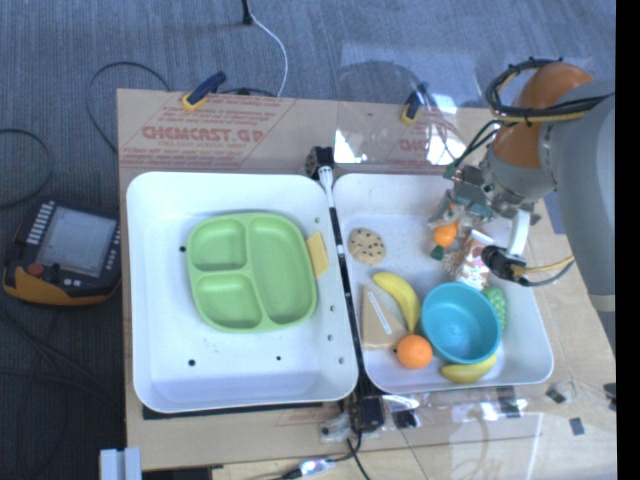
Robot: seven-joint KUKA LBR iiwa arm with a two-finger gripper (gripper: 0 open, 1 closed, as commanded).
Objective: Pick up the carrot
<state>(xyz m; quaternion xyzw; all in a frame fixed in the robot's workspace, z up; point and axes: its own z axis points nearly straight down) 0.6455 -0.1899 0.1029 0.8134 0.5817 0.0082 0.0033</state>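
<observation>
The carrot (444, 235) is a small orange piece with a green tip, lying in the right bin (395, 200) near its upper right part. My gripper (462, 216) hangs directly above and just right of it, reaching down from the grey arm with the orange band (545, 88). The gripper body hides part of the carrot's right side. Whether the carrot is touched cannot be told from here.
In the right bin are a cookie (367, 244), a banana (397, 296), an orange (413, 351), a blue bowl (459, 322), a second banana (468, 371) and a tan wedge (376, 320). The left bin (160, 358) holds a green divided plate (250, 271).
</observation>
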